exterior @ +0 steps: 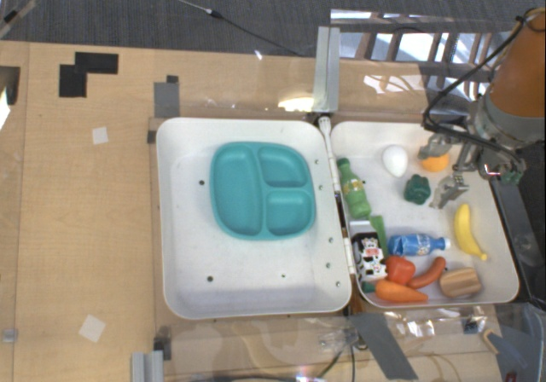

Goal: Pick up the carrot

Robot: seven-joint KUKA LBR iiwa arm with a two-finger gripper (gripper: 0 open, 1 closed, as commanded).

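The carrot [399,292] is an orange tapered piece lying along the front edge of the right bin [510,282], just below a red tomato-like piece. My gripper [444,174] hangs over the back right part of that bin, well behind the carrot. Its fingers [450,191] stand apart and point down-left, with an orange piece [435,162] just behind them and a dark green piece [416,189] to their left. Nothing sits between the fingers.
The right bin also holds a white egg [394,159], a green bottle [351,189], a banana [466,231], a blue bottle [417,245], a red sausage [428,272], a wooden block [460,283] and a small cow-patterned carton [368,257]. A teal divided plate [261,189] lies in the left bin [183,278].
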